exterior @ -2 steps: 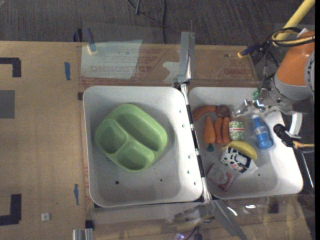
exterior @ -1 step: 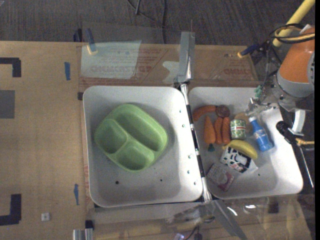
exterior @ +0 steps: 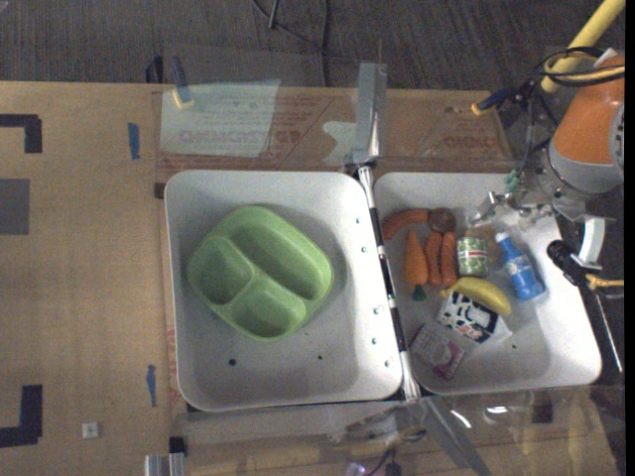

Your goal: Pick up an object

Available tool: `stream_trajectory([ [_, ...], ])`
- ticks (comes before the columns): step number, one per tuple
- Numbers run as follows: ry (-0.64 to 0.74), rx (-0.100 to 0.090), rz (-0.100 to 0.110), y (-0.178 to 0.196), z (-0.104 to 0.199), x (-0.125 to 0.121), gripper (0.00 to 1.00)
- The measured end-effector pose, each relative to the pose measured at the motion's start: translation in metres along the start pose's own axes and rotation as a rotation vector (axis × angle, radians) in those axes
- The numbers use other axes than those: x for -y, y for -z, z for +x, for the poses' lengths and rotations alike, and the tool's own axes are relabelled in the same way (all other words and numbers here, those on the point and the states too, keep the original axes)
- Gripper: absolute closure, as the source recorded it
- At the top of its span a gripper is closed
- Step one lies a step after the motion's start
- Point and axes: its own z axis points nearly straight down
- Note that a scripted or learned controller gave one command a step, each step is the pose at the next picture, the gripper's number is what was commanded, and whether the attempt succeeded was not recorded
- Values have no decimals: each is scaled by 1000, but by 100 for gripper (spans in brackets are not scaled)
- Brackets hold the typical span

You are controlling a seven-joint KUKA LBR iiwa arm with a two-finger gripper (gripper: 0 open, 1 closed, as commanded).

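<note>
The right bin (exterior: 566,360) holds several small objects. An orange sausage-like piece (exterior: 405,222) and a brown lump (exterior: 443,220) lie at its far left, with three carrots (exterior: 433,257) below them. A green-labelled can (exterior: 473,254), a blue bottle (exterior: 519,269), a banana (exterior: 478,294), a cow-patterned carton (exterior: 469,317) and a flat packet (exterior: 439,350) fill the middle. My gripper (exterior: 499,206) hangs over the bin's far edge, just above the can and the bottle. Nothing shows in its grasp.
The left bin (exterior: 198,365) carries a green divided plate (exterior: 260,271). A metal divider (exterior: 369,127) runs between the bins at the back. The arm's orange band (exterior: 587,132) and cables crowd the right bin's far right corner.
</note>
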Motion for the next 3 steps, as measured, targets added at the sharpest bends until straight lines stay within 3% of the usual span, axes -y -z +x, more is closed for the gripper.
stream_trajectory([
  [1, 23, -11, 15, -18, 3, 49, 0],
  [2, 20, 0, 12, -7, -2, 49, 100],
  [3, -62, 7, 16, 115, 37, 19, 100],
])
